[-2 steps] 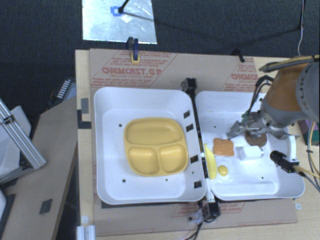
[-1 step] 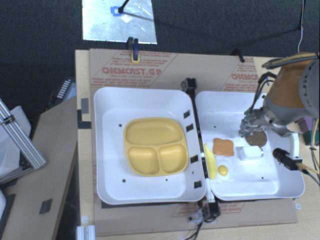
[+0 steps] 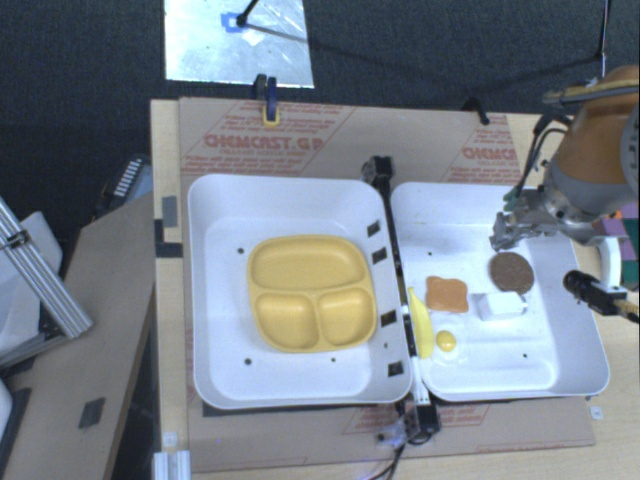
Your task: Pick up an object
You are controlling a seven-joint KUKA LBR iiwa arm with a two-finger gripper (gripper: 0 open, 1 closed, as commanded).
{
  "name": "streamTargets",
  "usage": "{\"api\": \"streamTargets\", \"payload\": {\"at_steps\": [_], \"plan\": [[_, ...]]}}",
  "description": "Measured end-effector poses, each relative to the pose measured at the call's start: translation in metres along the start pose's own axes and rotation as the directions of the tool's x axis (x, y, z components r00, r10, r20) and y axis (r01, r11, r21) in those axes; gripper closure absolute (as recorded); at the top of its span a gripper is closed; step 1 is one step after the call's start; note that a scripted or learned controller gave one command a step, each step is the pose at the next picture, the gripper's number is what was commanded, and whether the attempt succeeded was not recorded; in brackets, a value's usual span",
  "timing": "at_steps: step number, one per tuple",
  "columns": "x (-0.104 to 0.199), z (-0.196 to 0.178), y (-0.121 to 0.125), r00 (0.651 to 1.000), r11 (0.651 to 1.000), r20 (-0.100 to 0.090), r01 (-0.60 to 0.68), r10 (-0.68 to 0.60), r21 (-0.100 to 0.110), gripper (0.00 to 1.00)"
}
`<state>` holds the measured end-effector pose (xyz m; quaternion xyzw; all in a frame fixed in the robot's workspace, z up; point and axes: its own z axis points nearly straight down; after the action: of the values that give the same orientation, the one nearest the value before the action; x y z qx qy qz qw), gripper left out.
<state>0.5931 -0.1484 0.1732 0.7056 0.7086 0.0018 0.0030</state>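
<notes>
Over right bin (image 3: 560,383) | claw (image 3: 507,234) just above brown disc (image 3: 511,272), nothing seen held

Single fixed camera overhead, slanted down, both bins (image 3: 300,193) framed.

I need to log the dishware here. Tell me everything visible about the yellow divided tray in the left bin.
The yellow tray is a pale, matte piece that looks like plastic, roughly rectangular with rounded corners. Raised ridges split it into three compartments: one wide one along the far side and two smaller ones along the near side. All three look bare. It lies flat and right side up, slightly rotated, near the middle of the left bin, resting on the bin's white floor. Nothing else touches it.
</notes>
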Motion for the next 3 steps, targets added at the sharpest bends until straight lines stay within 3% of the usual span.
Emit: {"api": "streamTargets", "payload": {"at_steps": [1, 2, 3], "plan": [[0.002, -0.064, 0.006, 1.0, 1.0, 0.0, 0.001, -0.001, -0.001, 1.0], [0.002, -0.103, 0.007, 1.0, 1.0, 0.0, 0.001, -0.001, 0.002, 1.0], [0.052, -0.086, 0.001, 1.0, 1.0, -0.003, 0.004, -0.004, 0.006, 1.0]]}}
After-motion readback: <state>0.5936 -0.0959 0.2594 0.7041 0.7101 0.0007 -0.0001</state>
